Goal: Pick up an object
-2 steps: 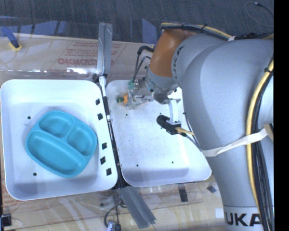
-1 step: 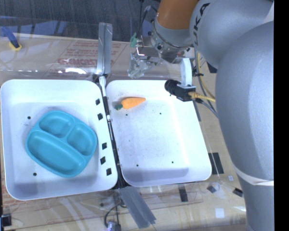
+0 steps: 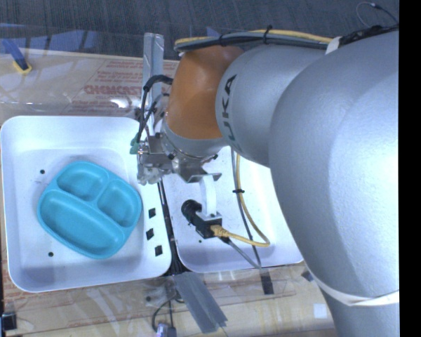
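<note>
A light blue divided plate (image 3: pixel 90 209) with three compartments lies flat in the left white bin (image 3: pixel 14 188), toward its front left. My gripper (image 3: pixel 170 166) hangs below the orange wrist band over the wall between the two bins, to the right of the plate and apart from it. Its metal body is seen from above, and the arm hides its tips. I see nothing held in it.
The grey arm covers most of the right bin (image 3: pixel 217 258). A black connector (image 3: pixel 196 215) with a yellow cable (image 3: pixel 245 241) hangs over that bin's floor. Small black markers (image 3: pixel 152 223) line the left bin's right wall. A clear plastic sheet (image 3: pixel 70 83) lies behind the bins.
</note>
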